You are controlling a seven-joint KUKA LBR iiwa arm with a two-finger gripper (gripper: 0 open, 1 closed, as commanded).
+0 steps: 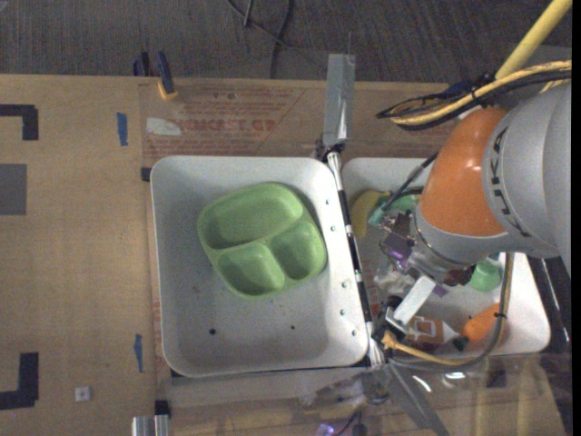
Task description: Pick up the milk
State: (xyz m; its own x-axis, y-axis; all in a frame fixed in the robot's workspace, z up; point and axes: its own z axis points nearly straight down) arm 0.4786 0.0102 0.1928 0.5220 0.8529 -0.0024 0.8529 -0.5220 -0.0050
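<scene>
**Arm over the right bin, milk hard to place**

Camera view: my arm (463, 180) comes in from the right and its orange band and grey wrist cover most of the right bin (399, 169). My claw (402, 260) hangs low over that bin's left part, close to the wall shared with the left bin (245, 334). My own wrist blocks the sight of it, so I cannot tell whether the claw is apart, together or clamped on anything.

Only scraps of the right bin's load peek out around me. A yellow thing (366, 209) lies in the far left corner and a pale green thing (487, 275) sits under the wrist's right side. An orange thing (481, 323) is near the front rim, and just left of it lies a small white thing with reddish print (434, 332). All are partly hidden, and I cannot say which of them, if any, is the milk.

The left bin is in plain sight and holds a green divided plate (261, 239), lying flat toward its far side. Both bins rest on the brown worktop (73, 243).
</scene>
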